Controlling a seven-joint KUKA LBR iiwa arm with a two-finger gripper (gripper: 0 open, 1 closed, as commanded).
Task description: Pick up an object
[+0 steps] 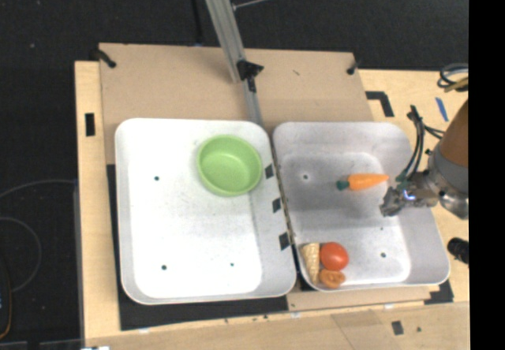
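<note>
Right bin [371, 139]; gripper [392, 205] beside carrot [364, 181].

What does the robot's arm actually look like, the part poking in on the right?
The arm shows an orange-brown rounded band above a grey metal wrist. Thin dark cables loop along its side. At its end sits a small grey gripper, blocky and metallic, with a few shiny spots. Finer markings are too small to tell.

light: even overhead | bins [189, 277]: mild glare | focus: slightly soft
</note>
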